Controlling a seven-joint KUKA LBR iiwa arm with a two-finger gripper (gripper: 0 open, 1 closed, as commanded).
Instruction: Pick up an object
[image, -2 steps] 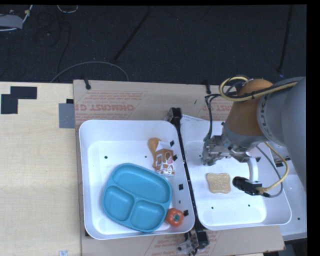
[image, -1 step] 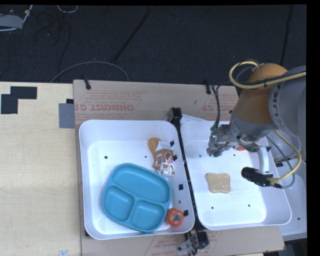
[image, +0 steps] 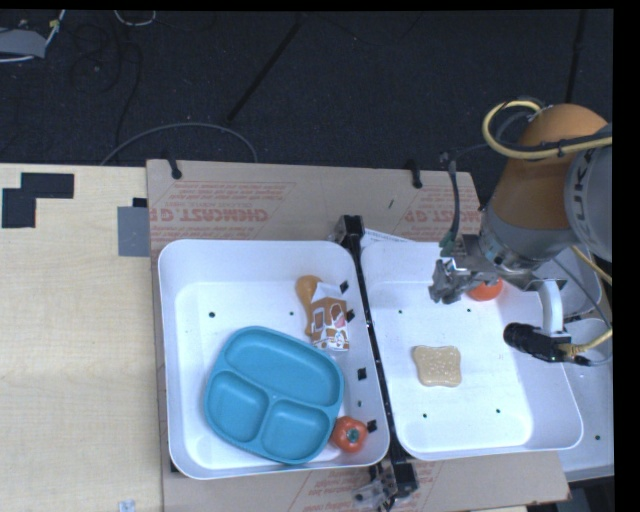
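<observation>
My gripper hangs low over the back of the right bin, reaching in from the right. A small orange-red object lies just to its right, partly hidden under the wrist. I cannot tell whether that object touches the gripper. A tan, toast-like slice lies flat on the right bin's floor, in front of the gripper and apart from it.
The left bin holds a blue divided plate, a small red tomato-like thing at the plate's front right, a brown piece and a patterned packet near the divider. Cardboard lies under both bins.
</observation>
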